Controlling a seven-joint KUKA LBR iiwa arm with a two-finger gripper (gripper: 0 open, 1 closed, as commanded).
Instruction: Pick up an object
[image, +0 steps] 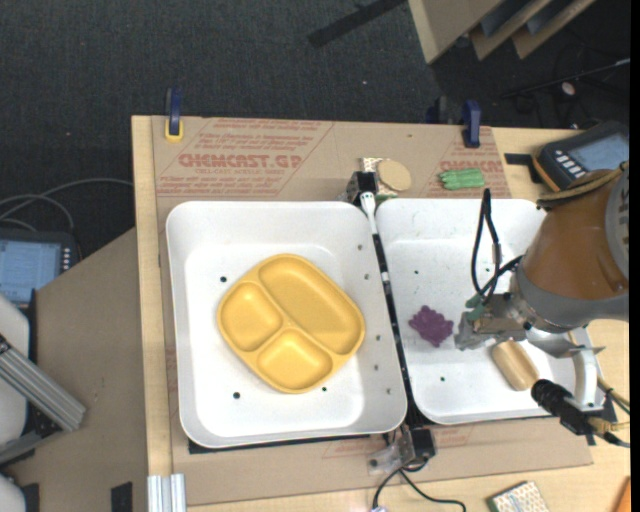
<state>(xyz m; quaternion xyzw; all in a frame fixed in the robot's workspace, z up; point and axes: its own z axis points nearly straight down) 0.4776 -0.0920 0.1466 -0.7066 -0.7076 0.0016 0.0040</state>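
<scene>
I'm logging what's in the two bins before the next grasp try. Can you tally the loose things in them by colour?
Yellow: 1, the divided plate in the left bin
Purple: 1, the small lumpy toy in the right bin
Tan: 1, the short cylinder in the right bin
Total: 3

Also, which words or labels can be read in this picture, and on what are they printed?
"CHEMCAST G.P": red print on the brown protective sheet over the bench, behind the left bin.
Smaller red lines around it: too blurred to read.
Red print behind the right bin: cut off, unreadable.
</scene>
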